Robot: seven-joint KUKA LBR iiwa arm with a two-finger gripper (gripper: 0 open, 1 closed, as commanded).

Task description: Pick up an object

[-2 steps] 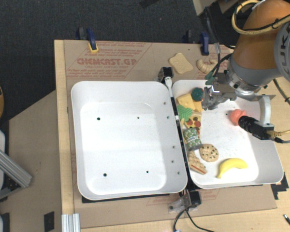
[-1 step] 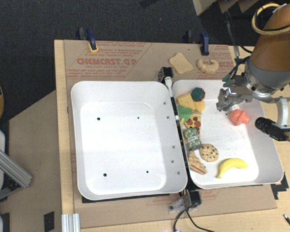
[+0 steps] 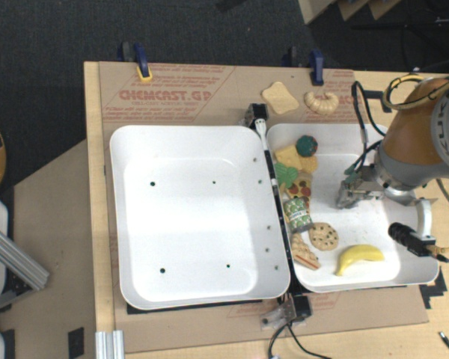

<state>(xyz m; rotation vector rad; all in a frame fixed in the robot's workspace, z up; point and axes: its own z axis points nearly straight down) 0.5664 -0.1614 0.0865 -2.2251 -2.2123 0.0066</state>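
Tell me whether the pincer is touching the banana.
Apart. The camera view shows bare white bin floor between the pincer and the banana, which lies nearer the right bin's front edge.

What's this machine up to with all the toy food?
A grey and orange robot arm reaches in from the right, with its claw low in the right bin, over a bare patch of its floor. It is meant to pick something up. The toys lie mostly along that bin's left side: a cookie, a banana and a green ball among them. The claw is near none of these. Two more pieces lie outside on the board.
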